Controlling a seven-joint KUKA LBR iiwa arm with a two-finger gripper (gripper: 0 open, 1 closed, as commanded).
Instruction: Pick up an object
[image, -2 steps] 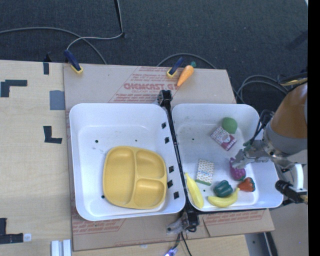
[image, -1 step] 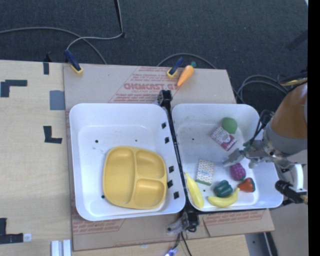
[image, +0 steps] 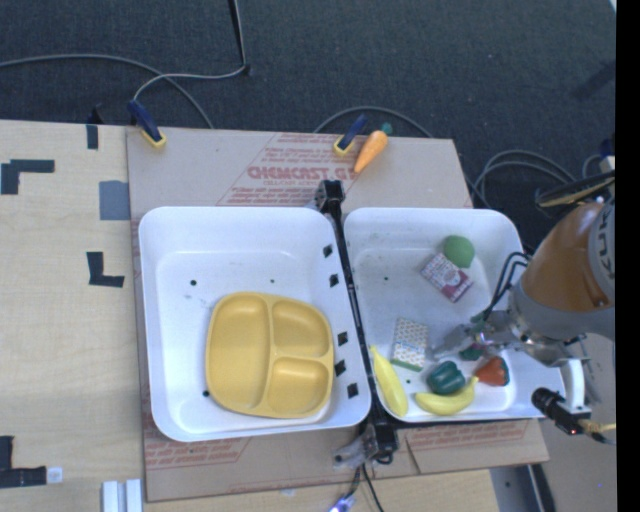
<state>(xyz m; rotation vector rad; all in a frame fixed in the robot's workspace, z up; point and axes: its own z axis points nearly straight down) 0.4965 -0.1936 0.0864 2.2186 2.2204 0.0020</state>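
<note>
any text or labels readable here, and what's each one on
"CHEMCAST" in red print, on the brown cardboard sheet under the two white bins; the smaller red lines below it are too blurred to read.
The small pink and white packet in the right bin has print too small to read.

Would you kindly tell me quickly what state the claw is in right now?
Claw: cannot be told; it sits low in the right white plastic bin, beside the small red toy.
</note>
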